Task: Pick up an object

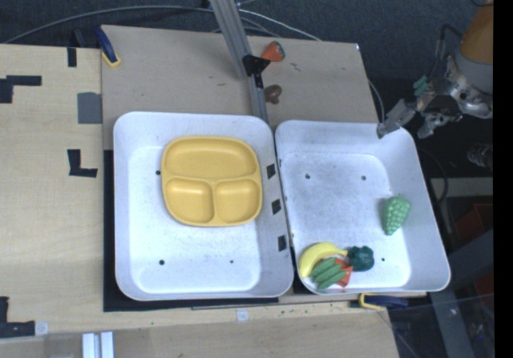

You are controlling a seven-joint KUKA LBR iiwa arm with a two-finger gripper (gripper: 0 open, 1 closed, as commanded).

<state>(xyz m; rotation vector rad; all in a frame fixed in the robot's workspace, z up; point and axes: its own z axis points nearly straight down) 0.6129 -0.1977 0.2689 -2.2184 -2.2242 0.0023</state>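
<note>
At the near edge of the right bin (417, 188) lie a yellow banana (315, 255), a green and red vegetable cluster (333, 272) and a dark green piece (361, 257), touching; farther back a green grape bunch (394, 213) sits alone. The left bin (128, 188) holds a yellow divided plate (212, 180); the gripper (410, 118) hovers at the right bin's far corner, fingers released, grasping nothing.

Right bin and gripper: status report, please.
Gripper over right bin's far right corner, carrying nothing. Green toy, banana untouched. Path unobstructed.
</note>
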